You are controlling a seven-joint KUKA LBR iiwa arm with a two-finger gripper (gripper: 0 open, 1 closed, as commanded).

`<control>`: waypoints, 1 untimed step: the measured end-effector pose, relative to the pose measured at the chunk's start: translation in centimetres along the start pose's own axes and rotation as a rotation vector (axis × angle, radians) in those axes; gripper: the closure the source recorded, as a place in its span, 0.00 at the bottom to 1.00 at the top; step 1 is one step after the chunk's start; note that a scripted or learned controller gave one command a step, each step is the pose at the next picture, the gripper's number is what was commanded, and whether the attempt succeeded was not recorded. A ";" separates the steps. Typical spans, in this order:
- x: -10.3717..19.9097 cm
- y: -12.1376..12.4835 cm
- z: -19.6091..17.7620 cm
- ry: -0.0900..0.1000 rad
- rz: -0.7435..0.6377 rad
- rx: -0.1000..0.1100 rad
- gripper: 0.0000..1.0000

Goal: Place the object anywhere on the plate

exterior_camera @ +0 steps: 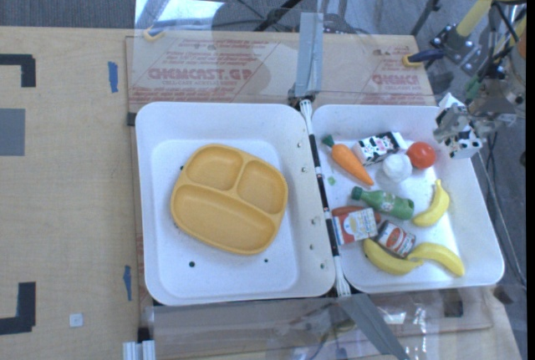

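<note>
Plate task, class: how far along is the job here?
Done: nothing yet; the yellow plate in the left bin carries no object. In hand: the hand sits at the right bin's far right rim. Left: picking something, perhaps the tomato or carrot, and placing it.

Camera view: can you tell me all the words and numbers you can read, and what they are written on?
"CHEMCAST GP": red letters on the left clear sheet behind the bins.
Red letters on the right clear sheet: too faint to read.
Label on the red packet: too small to read.
Label on the can: blurred.
Label on the green bottle: too small to read.
Yellow plate: no writing.
</note>
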State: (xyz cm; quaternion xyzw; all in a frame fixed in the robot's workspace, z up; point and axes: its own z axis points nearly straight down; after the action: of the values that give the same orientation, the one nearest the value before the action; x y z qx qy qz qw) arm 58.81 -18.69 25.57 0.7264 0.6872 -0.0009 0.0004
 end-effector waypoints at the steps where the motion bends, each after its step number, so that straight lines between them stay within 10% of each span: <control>1: 7.0 -1.9 2.3 0.003 -0.262 0.001 1.00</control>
State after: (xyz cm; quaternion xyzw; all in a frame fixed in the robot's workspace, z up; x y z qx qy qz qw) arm 57.32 -11.63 23.21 0.6304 0.7763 -0.0003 -0.0012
